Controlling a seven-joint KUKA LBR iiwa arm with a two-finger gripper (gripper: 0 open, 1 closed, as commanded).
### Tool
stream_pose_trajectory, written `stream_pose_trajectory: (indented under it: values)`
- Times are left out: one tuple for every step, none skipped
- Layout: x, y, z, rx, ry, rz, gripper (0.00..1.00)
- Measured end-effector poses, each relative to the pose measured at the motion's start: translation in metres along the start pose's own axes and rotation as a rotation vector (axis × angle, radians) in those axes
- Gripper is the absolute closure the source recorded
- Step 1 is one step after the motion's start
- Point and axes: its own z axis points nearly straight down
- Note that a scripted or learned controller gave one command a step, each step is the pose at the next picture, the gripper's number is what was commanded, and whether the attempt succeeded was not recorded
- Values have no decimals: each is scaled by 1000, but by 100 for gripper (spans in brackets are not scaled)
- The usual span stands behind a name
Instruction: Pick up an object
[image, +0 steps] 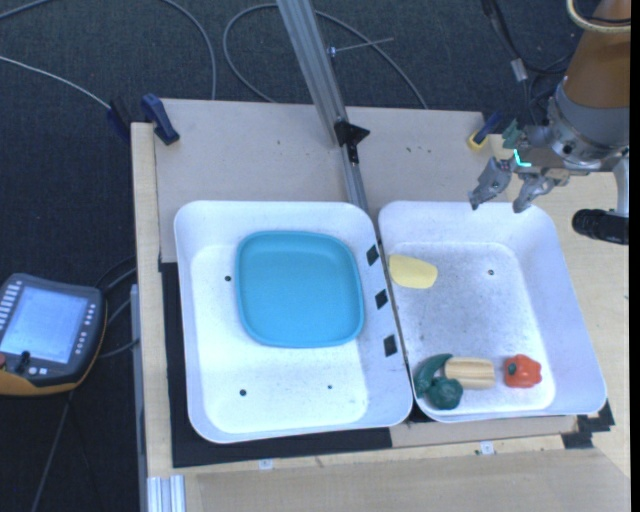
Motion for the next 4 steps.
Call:
stream_pose_trajectory:
  values:
    - [0, 0, 0, 0, 0, 0, 0]
    - [-3, 1, 62, 6, 1, 0, 0]
    - [-5, 5, 106, 5, 1, 0, 0]
    - [0, 2, 149, 4, 1, 0, 0]
